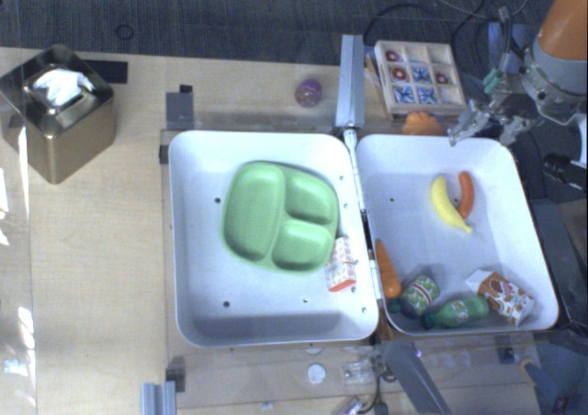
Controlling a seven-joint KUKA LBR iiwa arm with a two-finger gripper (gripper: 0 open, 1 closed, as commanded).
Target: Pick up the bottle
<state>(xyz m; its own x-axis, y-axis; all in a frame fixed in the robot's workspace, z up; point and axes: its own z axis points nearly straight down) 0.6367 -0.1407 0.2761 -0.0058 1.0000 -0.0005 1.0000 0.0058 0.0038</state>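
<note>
The bottle [457,312] is green with a dark cap and lies on its side near the front edge of the right bin [404,174], between a green-and-red can [420,293] and a small carton [504,297]. My gripper [482,127] hovers above the far right corner of that bin, well away from the bottle. It is open, and nothing is between its fingers.
A banana [447,204] and a sausage [466,193] lie in the right bin under the gripper, and a carrot [387,271] rests by its left wall. The left bin [197,294] holds a green divided plate [280,216] and a red-white packet [342,266]. A tic-tac-toe board [418,75] sits behind the bins.
</note>
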